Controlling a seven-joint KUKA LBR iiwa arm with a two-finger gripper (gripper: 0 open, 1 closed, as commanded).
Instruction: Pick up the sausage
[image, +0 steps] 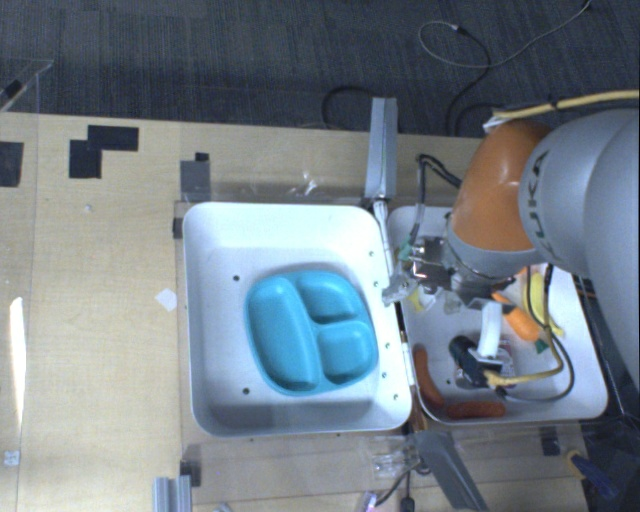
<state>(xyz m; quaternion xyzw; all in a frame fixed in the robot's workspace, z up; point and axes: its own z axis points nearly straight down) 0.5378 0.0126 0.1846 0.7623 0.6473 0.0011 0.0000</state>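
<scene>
Sausage (470, 408) lies flat in right bin (585, 385), along its near wall by the left corner. End effector (425, 272) over same bin's far-left part, apart from sausage; wide or narrow: cannot tell. Left bin (220, 260) holds blue divided plate (310, 330)

**Soft, Even Light in a Slightly Fuzzy Picture**

Diffuse light falls from above, and the left bin (220, 250) glows bright white without washing out. A soft grey shadow lies along its near wall. Far left of that bin, a pale streak of glare crosses the counter (100, 300). To the bin's right, the arm (580, 190) shades the right bin (585, 385). Beyond the bin, the floor (200, 50) is dark and grainy. Edges look mildly soft throughout.
</scene>
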